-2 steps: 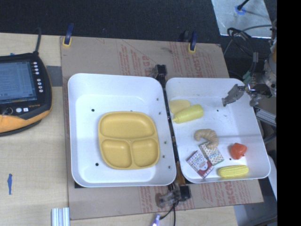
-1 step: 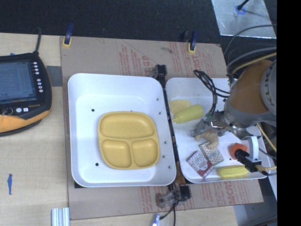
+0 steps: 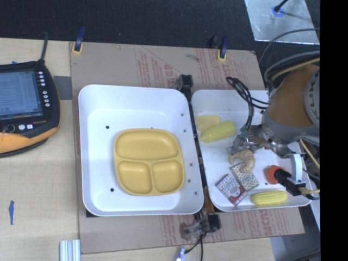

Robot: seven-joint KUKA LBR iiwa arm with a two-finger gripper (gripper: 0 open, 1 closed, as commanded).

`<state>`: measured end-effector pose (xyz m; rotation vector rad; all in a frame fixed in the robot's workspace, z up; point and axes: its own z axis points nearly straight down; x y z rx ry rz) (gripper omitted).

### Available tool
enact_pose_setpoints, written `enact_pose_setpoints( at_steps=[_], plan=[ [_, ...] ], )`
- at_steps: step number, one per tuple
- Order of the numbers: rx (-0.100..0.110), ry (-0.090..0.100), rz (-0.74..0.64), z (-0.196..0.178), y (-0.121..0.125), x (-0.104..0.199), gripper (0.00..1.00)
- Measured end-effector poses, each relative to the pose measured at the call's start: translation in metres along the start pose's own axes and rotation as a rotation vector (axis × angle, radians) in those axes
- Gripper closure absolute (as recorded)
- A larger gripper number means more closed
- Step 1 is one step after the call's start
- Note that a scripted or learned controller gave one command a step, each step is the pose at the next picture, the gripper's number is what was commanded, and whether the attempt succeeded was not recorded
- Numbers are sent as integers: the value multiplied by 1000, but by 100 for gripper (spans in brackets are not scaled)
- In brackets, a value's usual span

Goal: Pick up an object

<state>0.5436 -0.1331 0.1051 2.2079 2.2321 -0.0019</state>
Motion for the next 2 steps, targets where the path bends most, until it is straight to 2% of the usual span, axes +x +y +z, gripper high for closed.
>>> enact_pose_setpoints(
  at_steps=[1,2],
  plan=[
    [-5,4,2,-90,38,66,100],
    [1,5,4,-119,39,123,100]
  ],
)
